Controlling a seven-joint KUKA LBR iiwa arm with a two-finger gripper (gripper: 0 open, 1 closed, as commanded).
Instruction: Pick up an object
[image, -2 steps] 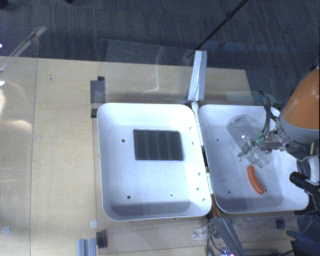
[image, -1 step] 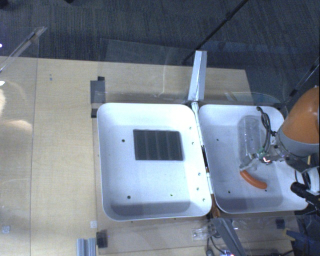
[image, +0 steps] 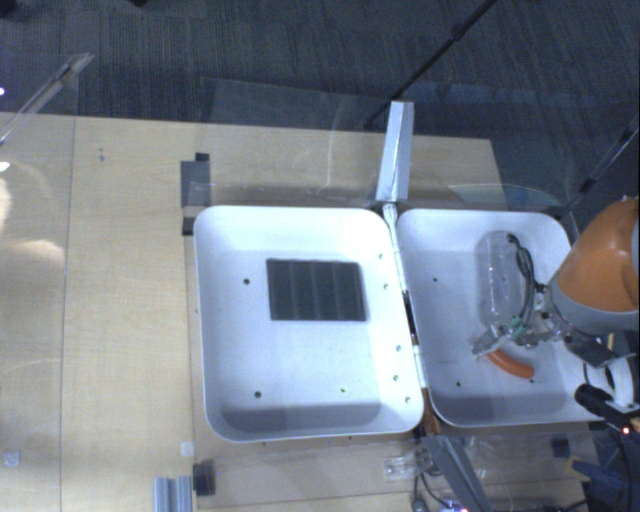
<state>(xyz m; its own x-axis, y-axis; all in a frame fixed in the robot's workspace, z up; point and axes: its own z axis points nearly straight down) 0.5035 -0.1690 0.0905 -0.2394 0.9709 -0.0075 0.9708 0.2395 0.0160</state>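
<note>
Orange piece (image: 512, 366): small, elongated, lies flat in right bin (image: 440, 300), toward its near right part. Hand (image: 505, 338) sits just above/touching it; can't tell whether it grips anything. Clear plastic bottle (image: 497, 280) lies lengthwise just behind the hand. Left half of right bin is bare white floor w/ room to move. Left bin (image: 230, 330) has a dark ribbed panel (image: 316, 290) at center. Both bins sit on the tabletop (image: 110, 330), rims touching.

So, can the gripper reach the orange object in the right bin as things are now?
Probably yes. The gripper hangs right beside the orange object in the right bin, and nothing lies between them.
</note>
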